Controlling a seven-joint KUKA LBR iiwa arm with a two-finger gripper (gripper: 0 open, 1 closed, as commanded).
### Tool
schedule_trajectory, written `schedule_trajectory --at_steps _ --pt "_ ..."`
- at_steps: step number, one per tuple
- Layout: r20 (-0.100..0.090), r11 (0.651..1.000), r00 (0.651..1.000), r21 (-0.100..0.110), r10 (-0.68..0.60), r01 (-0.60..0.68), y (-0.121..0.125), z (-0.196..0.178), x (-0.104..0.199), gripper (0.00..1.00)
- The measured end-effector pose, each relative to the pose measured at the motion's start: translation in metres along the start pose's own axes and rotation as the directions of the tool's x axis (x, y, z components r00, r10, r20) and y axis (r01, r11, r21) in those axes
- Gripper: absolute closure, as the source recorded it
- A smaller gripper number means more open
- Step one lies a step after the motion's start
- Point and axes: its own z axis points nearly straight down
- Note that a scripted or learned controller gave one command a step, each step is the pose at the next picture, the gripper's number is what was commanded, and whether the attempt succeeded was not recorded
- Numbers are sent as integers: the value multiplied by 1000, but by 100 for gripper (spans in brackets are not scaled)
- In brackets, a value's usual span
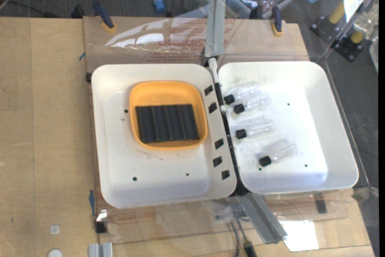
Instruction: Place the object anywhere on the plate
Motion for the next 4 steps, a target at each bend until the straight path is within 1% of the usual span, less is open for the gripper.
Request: schedule_trajectory --at_steps 1,2,3,4 --pt "1 884 884 -1 -468 468 -1 0 1 100" --pt "5 697 697 2 -717 717 2 0 -8 100" --pt "5 424 424 4 -906 906 2 0 -8 100" --pt "4 130 130 4 -992 992 2 1 -8 100"
